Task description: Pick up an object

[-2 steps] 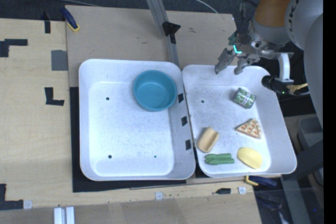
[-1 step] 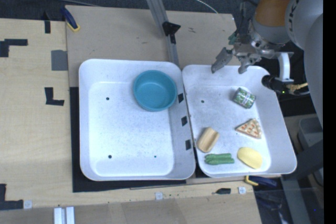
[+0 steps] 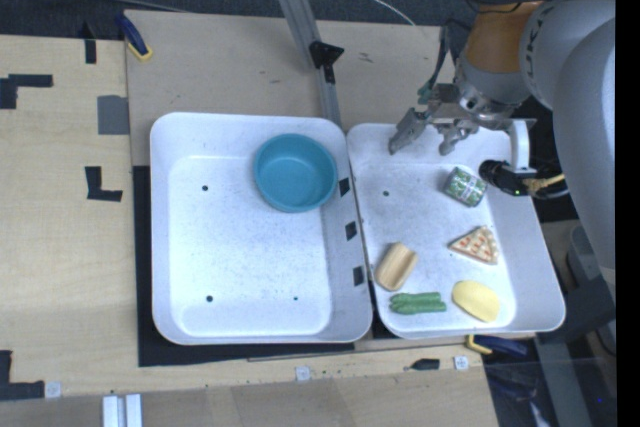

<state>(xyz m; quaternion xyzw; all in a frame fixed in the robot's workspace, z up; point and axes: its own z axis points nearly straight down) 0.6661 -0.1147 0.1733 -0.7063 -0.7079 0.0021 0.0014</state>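
Observation:
My gripper (image 3: 428,141) hangs over the back of the right bin (image 3: 420,205), its two fingers spread open with nothing between them. Below it to the right lies a small green-and-white can (image 3: 465,186). Further toward the front sit a pizza slice (image 3: 475,245), a tan bread roll (image 3: 396,266), a green bean pod (image 3: 417,302) and a yellow lemon-like piece (image 3: 476,300). A blue bowl (image 3: 294,172) stands at the back of the left bin (image 3: 210,255).
A grey metal post (image 3: 300,10) slants down to the gap between the bins. The arm's grey body (image 3: 590,115) covers the right side. A yellow-blue clamp (image 3: 135,37) sits at the bench's back left corner.

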